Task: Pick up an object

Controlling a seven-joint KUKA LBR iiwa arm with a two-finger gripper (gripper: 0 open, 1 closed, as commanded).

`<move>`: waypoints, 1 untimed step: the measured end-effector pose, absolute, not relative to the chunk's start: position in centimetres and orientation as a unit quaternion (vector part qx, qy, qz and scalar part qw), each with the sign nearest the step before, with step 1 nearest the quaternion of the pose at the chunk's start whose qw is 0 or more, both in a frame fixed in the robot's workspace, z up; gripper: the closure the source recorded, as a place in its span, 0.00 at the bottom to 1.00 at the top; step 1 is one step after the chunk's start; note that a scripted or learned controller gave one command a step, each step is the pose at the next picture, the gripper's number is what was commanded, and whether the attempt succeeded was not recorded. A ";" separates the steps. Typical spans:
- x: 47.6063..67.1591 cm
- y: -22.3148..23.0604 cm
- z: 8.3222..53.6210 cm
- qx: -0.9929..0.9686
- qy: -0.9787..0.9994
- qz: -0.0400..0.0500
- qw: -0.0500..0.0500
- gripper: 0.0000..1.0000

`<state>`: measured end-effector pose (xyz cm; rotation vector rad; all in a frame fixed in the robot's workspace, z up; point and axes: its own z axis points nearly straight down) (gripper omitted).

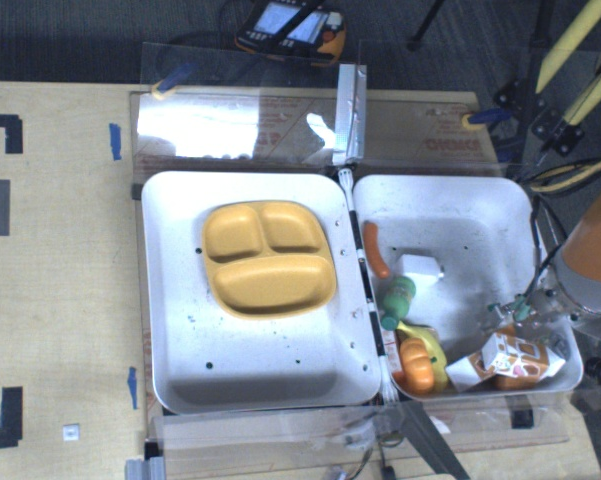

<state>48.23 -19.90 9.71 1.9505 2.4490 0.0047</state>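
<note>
**Arm at the right bin's edge, small items bunched in its near corner**

No brand name or label can be read anywhere: the carton (510,360) in the right bin (450,203) carries an orange and white printed pattern, but its lettering is too small to make out. The handheld controller (290,28) on the floor beyond the worktop (60,298) has a lit screen, also unreadable.

The carton lies tipped on its side against the bin's near right corner. Just left of it, an orange toy fruit (416,366) and a yellow piece (430,343) touch each other near the divider between the bins. A green bottle-shaped toy (395,300) lies above them, with a thin orange stick (376,250) running along the divider and a small white block (420,266) close by.

The left bin (180,348) holds a yellow divided plate (268,256), lying flat near its middle.

The pincer (515,311) sits low over the right bin's right side, just above the carton, with cables around it. Whether it is spread or pressed together cannot be told; nothing is seen held in it. The arm's orange band (588,248) shows at the right edge.

Blue tape marks (115,140) and black squares dot the worktop to the left.
</note>
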 end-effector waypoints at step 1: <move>48.2 -19.9 9.7 0.623 0.782 0.001 0.005 0.00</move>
